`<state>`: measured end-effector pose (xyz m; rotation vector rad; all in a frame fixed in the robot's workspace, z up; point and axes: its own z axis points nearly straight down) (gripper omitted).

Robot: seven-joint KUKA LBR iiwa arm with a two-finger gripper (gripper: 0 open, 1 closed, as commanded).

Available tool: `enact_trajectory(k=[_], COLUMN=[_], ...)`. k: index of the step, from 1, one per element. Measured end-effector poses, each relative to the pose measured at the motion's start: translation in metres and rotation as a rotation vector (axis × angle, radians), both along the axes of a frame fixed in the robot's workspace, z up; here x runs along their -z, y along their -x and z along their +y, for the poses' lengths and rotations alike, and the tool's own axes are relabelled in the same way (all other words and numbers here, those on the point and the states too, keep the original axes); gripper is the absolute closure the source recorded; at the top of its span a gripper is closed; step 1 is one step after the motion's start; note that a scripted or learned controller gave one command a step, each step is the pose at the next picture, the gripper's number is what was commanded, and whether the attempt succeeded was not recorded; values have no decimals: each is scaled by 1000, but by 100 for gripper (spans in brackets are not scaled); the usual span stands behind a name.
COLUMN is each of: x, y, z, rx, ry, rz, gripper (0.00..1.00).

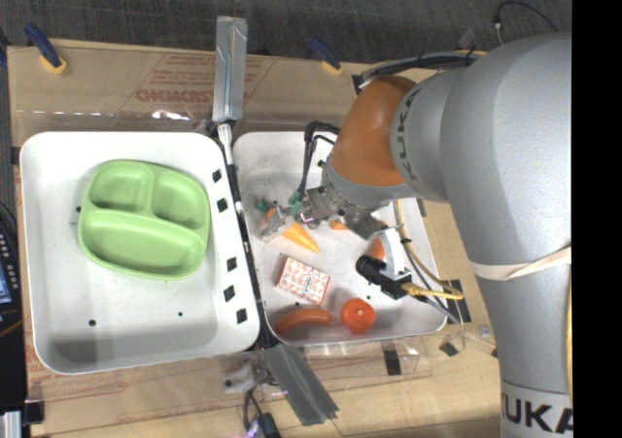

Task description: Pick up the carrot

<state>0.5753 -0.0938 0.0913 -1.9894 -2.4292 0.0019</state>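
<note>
I see my pincer (292, 216) low in the right bin (255, 150), right at the top of the carrot (301, 237), but I cannot tell from up here what it grips. My big grey arm (486, 135) comes in from the right and bends down over the bin, its orange band (369, 135) just above the wrist. Near the carrot lie a small patterned box (302, 281), a red tomato (358, 314) and a red-orange sausage shape (301, 320), and the green tray (146, 218) sits in the left bin (58, 329).

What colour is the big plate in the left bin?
Light green. The plate shows best in the camera view.
</note>
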Motion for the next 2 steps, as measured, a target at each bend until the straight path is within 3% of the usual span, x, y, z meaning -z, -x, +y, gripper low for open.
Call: enact_trajectory(k=[1, 2], x=[-9, -102], y=[0, -46], z=[-1, 64], rx=[-3, -91], ry=[0, 0], rz=[2, -2], gripper=[100, 100])
